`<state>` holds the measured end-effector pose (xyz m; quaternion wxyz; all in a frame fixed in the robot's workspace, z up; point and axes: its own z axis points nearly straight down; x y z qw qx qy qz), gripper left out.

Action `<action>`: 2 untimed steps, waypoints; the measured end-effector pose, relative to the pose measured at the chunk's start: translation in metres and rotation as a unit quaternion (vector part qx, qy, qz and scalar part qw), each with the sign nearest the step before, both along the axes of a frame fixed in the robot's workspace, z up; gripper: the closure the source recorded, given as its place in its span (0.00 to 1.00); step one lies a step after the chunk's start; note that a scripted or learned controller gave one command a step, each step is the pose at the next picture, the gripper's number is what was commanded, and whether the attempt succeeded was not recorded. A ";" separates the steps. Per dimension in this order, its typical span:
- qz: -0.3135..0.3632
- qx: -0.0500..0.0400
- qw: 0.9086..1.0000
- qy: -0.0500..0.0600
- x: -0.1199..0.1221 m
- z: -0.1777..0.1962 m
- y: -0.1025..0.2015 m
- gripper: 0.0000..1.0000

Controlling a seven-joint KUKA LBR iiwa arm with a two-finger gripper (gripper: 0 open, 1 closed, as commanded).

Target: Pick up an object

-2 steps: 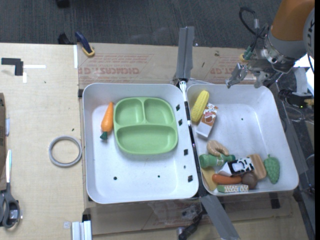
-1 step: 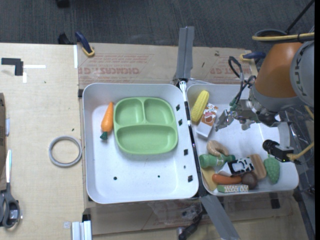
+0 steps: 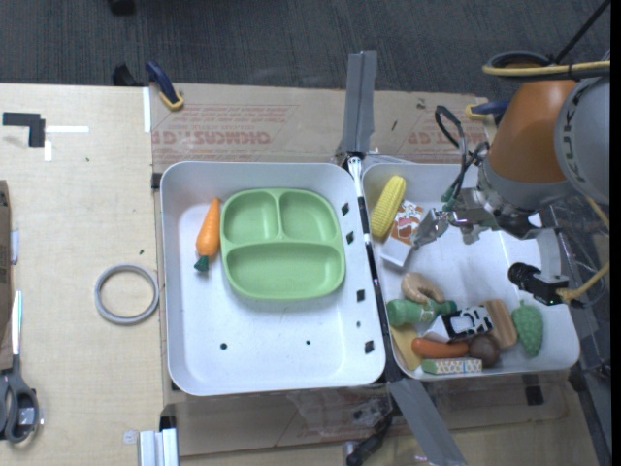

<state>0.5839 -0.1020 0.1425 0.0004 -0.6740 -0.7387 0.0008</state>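
Toy pile (image 3: 456,333) sits at the near end of the right bin (image 3: 485,270), corn cob (image 3: 387,206) at its far left. Gripper (image 3: 434,229) hovers over a small red-and-white packet (image 3: 405,227), grasping nothing, jaws apart. Left bin (image 3: 184,289) holds a green divided plate (image 3: 282,244) and a carrot (image 3: 208,229).

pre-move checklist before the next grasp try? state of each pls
1. Gripper over the right bin: ok, it sits above the bin's upper left part.
2. Gripper free of any object: ok, nothing shows between its fingers.
3. Candidate nearby: ok, the corn cob and a small packet lie just left of the gripper.
4. Target lying apart from others: not ok for the pile at the bin's lower edge, where the carrot, green leafy toy and other items crowd together.
5. Left bin contents out of the way: ok, the green divided plate and orange carrot are past the divider.
6. Finger opening: cannot tell.
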 end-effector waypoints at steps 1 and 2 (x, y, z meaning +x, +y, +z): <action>0.058 0.000 0.998 0.000 -0.046 -0.052 0.000 0.00; 0.056 0.001 0.998 0.000 -0.046 -0.043 -0.001 1.00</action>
